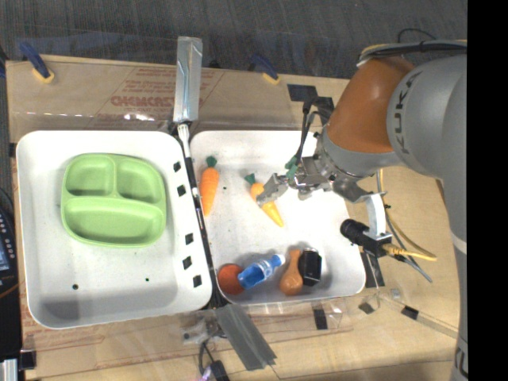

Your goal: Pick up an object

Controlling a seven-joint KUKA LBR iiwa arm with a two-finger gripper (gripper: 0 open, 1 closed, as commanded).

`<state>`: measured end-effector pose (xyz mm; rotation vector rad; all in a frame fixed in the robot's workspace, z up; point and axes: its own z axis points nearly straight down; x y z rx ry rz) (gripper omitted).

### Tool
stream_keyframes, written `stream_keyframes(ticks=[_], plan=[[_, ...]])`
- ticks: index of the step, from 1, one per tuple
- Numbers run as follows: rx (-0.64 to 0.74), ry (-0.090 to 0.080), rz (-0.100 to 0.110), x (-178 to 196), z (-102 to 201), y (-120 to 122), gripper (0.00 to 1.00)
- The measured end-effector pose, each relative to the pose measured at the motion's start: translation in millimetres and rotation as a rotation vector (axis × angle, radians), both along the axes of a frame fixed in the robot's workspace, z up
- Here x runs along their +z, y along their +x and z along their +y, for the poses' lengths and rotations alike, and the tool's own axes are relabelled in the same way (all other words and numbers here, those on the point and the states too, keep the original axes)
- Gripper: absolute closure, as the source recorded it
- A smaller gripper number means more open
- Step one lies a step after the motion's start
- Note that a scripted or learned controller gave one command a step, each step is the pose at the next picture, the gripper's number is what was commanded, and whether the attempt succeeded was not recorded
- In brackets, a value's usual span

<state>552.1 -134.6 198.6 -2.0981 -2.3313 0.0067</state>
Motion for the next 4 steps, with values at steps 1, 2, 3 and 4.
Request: stream_keyframes(ticks=[1, 2, 3, 4], plan=[[0.033, -0.001, -0.006, -107, -34, 30, 0.00], [0.247, 0.003, -0.002, -107, -41, 22, 0.00], [0.251, 0.003, -0.002, -97, -41, 22, 1.00], [0.168, 0.000, -0.010, 16, 25, 106, 1.00]])
